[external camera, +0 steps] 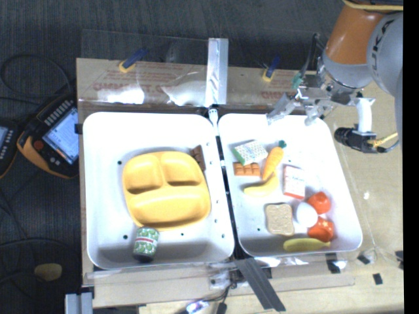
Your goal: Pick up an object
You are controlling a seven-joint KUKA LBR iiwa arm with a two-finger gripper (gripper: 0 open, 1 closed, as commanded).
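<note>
Hand (296,110) spread and holding nothing, above the right bin's (345,175) far rim.

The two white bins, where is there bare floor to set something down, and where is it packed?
Left white bin: bare floor left of the yellow divided plastic tray and along the far wall; the small green patterned can occupies the near edge. Right white bin: bare at the far right corner, below the gripper; its middle and near end are crowded with toy food.
</note>
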